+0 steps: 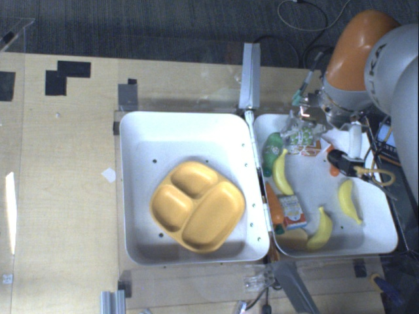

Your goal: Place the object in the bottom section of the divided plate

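Three bananas (pixel 282 173) wait in the right bin (pixel 376 241); picking step is in hand, the jaws' state I cannot tell; next, grasp one for the yellow divided plate (pixel 198 205).

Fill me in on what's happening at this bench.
A KUKA arm reaches in over the right bin, its hand low at the far end of the bin among the clutter there: three bananas, a green item and a small carton. The yellow divided plate sits in the left bin, with nothing on it.
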You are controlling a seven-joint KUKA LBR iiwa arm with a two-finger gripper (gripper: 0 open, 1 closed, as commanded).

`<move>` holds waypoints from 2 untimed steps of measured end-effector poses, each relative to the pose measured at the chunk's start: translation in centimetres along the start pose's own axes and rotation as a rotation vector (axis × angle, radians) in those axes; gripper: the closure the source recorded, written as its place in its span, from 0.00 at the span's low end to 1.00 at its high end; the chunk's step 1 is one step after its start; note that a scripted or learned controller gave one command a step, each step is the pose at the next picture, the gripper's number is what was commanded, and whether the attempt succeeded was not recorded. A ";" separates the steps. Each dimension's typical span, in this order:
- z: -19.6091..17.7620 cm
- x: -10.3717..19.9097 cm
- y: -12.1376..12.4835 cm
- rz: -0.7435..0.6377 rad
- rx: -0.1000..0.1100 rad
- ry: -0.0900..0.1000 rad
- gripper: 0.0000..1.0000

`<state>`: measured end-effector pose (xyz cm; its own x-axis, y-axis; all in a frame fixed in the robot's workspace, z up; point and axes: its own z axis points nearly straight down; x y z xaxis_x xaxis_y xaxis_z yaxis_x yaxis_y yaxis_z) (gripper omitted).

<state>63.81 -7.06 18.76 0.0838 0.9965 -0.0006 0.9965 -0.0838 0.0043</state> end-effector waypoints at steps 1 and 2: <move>0.3 3.5 -0.8 -0.201 0.000 0.001 1.00; -0.2 6.6 -2.4 -0.232 -0.006 -0.012 1.00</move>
<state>61.97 -0.31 18.92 -0.1473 0.9890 -0.0142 0.9890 0.1474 0.0091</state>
